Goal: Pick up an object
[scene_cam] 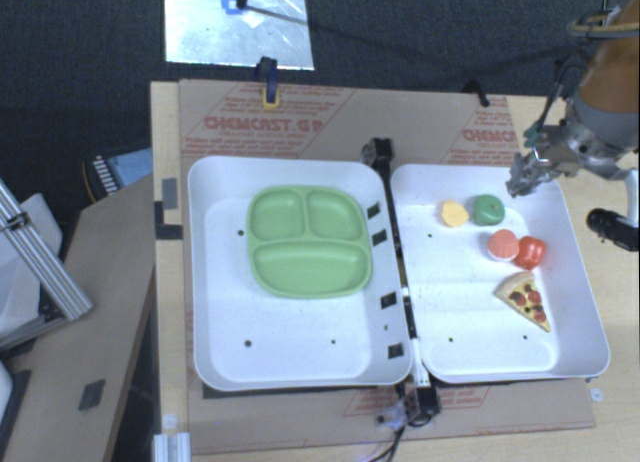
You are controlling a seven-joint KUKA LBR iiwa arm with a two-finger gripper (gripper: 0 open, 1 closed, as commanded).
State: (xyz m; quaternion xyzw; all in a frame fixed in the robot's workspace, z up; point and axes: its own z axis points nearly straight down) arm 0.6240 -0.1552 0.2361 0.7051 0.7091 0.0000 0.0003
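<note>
The right bin holds a yellow piece, a green round piece, an orange-pink round piece, a red piece touching it, and a pizza slice. My gripper hangs over the bin's far right corner, just above and to the right of the green piece. Nothing shows between its fingers. The fingers are small and dark against the rim.
The left bin holds a green divided plate. A black divider with clips runs between the bins. Brown cardboard lies under both bins. A shiny sheet lies beyond the bench.
</note>
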